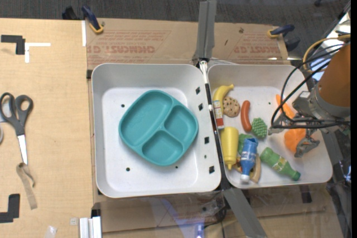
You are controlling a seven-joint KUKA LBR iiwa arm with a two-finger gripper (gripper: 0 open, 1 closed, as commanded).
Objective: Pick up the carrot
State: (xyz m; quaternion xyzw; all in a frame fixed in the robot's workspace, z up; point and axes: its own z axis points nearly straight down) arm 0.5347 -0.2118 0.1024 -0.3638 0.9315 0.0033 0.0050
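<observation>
The arm reaches in from the right side, and its gripper [305,139] hangs over the right part of the right bin [262,79], at about 3 o'clock from the bin's centre. I cannot tell how the gripper is set, because cables and the orange wrist band cover much of it.

The carrot seems to be the orange object [294,138] just beside the gripper, on its left and partly under it; a thinner orange piece [280,104] goes up from there toward 11 o'clock. The view here is poor, so whether both pieces belong to one carrot is not sure, and whether the gripper touches it is also not clear.

The other toys lie in the left and middle part of this bin. A banana [221,92] is at 11 o'clock from the bin's centre, with a cookie [231,105] just beside it and a red sausage [245,109] right of the cookie. A small green broccoli-like piece [259,127] lies near the centre. A yellow bottle [229,145] stands at 8 o'clock, a blue bottle [249,158] at 6 o'clock, and a green bottle [279,164] lies at 5 o'clock.

The left bin [106,136] holds a teal divided plate [158,127]. On the bench, well apart at 9 o'clock, lie scissors [17,114].
</observation>
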